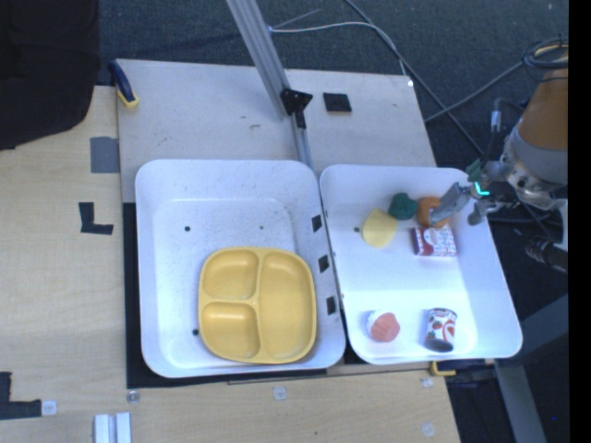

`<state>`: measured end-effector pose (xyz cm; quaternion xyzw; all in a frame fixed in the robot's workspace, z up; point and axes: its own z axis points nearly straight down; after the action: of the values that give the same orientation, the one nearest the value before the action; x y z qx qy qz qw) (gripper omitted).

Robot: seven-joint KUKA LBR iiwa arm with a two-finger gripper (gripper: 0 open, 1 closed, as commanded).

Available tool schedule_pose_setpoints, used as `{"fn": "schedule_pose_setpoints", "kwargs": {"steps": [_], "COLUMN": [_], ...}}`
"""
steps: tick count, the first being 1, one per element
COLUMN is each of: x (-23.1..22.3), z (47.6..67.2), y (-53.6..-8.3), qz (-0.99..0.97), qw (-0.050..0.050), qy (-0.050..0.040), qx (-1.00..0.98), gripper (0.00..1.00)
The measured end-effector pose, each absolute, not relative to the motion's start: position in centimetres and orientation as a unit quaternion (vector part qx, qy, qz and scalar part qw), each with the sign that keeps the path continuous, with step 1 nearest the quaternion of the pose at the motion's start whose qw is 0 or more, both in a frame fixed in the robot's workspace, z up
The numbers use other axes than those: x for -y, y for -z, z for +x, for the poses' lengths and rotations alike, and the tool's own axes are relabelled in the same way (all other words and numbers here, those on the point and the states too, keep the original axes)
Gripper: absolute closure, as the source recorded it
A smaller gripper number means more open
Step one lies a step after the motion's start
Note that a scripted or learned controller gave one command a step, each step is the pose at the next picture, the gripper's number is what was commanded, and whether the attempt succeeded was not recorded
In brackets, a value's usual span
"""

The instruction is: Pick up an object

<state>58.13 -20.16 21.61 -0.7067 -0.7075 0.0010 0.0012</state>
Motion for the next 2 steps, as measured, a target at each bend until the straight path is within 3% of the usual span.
{"fn": "schedule_pose_setpoints", "kwargs": {"steps": [1, 2], "x": [20.2, 20.2], "z": [58.2, 57.9], "y": [-21.7, -15.2], "qz": [-0.707, -0.707], "qw": [0.0, 0.003], "qy": [-0.0006, -0.0025], "qx": [0.708, 0.707], "gripper": [0.0, 0.0]}}
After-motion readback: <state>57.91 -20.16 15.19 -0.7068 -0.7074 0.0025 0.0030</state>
